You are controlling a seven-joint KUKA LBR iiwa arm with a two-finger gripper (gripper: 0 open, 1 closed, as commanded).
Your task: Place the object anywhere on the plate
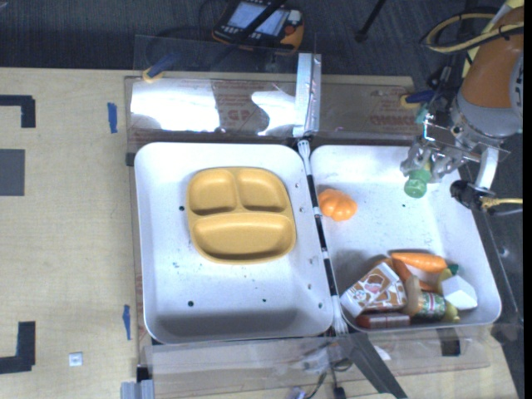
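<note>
A yellow plate [241, 214] with three compartments lies in the left bin [158, 289]. My gripper [426, 173] hangs over the far right part of the right bin [465, 223], lifted off its floor. A small green object [415, 186] sits between the fingertips and the gripper is shut on it. The plate lies well to the left of the gripper, across the divider between the bins.
In the right bin, a small orange fruit [337, 205] lies near the divider. A carrot [420, 262], a printed carton [378, 289], a bottle [428, 306] and a white piece [460, 293] crowd the near corner. A clear panel [216, 106] stands behind the bins.
</note>
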